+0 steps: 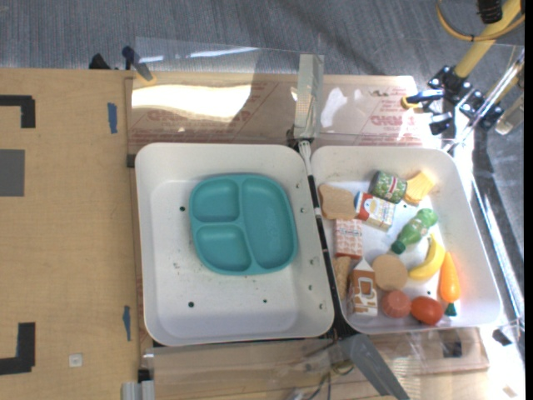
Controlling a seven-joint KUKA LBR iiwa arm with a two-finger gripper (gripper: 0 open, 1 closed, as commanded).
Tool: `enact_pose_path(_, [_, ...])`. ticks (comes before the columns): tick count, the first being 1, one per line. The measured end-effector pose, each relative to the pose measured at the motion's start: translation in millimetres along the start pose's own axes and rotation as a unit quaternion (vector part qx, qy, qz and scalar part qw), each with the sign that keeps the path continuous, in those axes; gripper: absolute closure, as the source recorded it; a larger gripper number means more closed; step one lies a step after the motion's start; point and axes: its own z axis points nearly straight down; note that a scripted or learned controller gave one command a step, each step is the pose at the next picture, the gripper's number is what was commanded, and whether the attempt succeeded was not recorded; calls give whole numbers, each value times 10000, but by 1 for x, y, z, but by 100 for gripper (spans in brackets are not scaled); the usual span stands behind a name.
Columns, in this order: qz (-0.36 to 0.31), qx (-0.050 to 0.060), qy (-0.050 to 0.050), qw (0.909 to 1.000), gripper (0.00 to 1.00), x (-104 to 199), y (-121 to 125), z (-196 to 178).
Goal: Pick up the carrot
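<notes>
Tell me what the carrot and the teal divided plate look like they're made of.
The carrot looks like moulded plastic toy food: an even, smooth orange with a slight sheen and a small dark green tip at its lower end. The teal plate also looks like plastic, matte to satin, with one uniform colour, rounded corners and moulded ridges splitting it into three compartments. Neither can be confirmed by look alone.

at the top right corner a small part of the robot arm (487,2) shows: a dark piece hanging from a pale segment, ringed by a looping yellow cable (466,25). it sits high, well back from the table's near edge. its claw cannot be made out.
</notes>
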Motion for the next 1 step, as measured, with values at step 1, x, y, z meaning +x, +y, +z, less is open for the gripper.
enact_pose_path(1, [-1262,-14,-51,9920,100,-42,10,59])
